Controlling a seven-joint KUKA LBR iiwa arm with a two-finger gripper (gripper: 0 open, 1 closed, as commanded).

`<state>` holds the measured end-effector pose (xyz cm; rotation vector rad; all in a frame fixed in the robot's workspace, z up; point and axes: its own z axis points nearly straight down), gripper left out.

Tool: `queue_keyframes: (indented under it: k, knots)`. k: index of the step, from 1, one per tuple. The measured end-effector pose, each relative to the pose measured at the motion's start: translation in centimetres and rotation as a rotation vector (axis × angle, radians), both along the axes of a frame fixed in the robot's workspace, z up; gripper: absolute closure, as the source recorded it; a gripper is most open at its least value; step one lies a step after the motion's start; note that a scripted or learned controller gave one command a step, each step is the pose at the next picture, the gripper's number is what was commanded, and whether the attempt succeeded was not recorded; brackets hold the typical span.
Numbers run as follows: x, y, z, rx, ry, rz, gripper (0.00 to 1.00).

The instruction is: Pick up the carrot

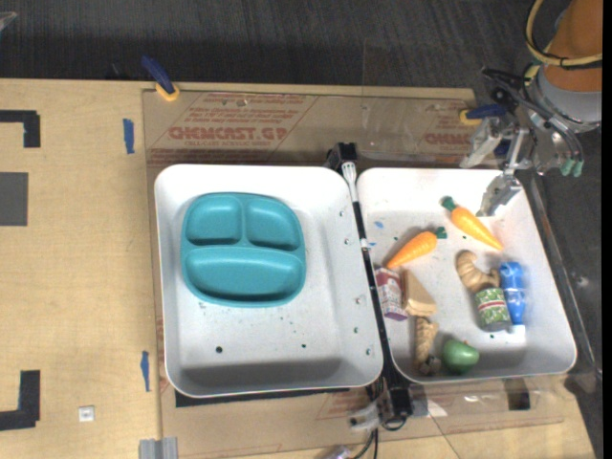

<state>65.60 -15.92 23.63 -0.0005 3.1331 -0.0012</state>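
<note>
Two orange carrots with green tops lie in the right bin (535, 342). One carrot (473, 224) rests near the bin's far right corner, pointing down to the right. The other carrot (412, 249) lies near the bin's middle left, tilted up to the right. My gripper (501, 185) hangs over the far right corner of the right bin, just above and to the right of the nearer carrot's green top. Nothing shows in its grasp. The arm's orange band (579, 17) is at the top right.
The right bin also holds a blue bottle (513, 291), a green-labelled can (491, 308), a green pepper-like toy (460, 354), a pink-labelled packet (389, 291) and several tan pieces. A teal divided plate (243, 248) sits in the left bin (191, 352).
</note>
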Motion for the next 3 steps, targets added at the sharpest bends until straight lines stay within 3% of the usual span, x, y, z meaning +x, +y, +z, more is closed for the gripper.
queue_keyframes:
  k: [1, 2, 3]
  knots:
    - [1.1, 3.1, -13.5, -0.002, -0.005, 0.081, 0.00]
    - [-3.5, -6.4, -14.8, -0.004, 0.001, 0.120, 0.00]
    - [-2.9, -5.9, -13.3, -0.006, -0.015, 0.127, 1.00]
